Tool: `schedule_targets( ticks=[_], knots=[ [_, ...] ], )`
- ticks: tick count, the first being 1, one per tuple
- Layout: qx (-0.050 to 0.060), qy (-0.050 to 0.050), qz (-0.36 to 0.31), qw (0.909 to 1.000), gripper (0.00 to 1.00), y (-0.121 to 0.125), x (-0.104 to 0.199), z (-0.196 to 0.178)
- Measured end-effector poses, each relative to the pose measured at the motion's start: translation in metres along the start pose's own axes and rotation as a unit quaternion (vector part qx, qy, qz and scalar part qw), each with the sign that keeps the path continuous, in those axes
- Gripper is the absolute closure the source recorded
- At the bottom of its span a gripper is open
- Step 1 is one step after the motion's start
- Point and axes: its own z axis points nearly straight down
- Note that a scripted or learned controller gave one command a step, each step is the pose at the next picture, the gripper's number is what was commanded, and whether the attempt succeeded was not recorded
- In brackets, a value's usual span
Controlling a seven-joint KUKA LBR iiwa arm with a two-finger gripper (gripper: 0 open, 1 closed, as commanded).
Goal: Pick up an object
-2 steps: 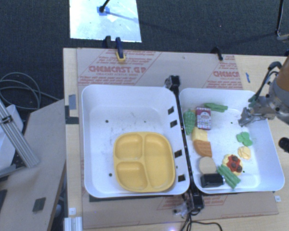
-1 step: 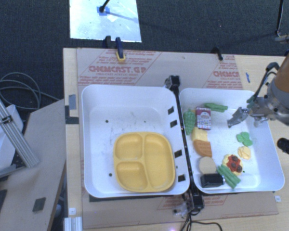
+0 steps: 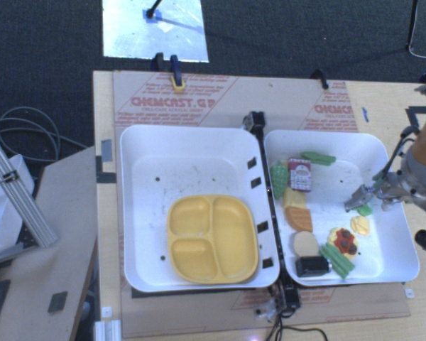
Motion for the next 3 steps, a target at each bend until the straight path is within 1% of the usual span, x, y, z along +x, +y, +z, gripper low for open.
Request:
schedule_targets(
  ticks=[1, 2, 3],
  knots=[
    [0.0, 0.0, -0.01, 1.0, 0.0, 0.14, 0.029, 0.058],
    [-0.01, -0.002, -0.002, 0.9999, 0.0, 0.115, 0.001, -0.084],
    [0.0, 0.001, 0.0, 1.0, 0.0, 0.026, 0.002, -0.062]
  ],
)
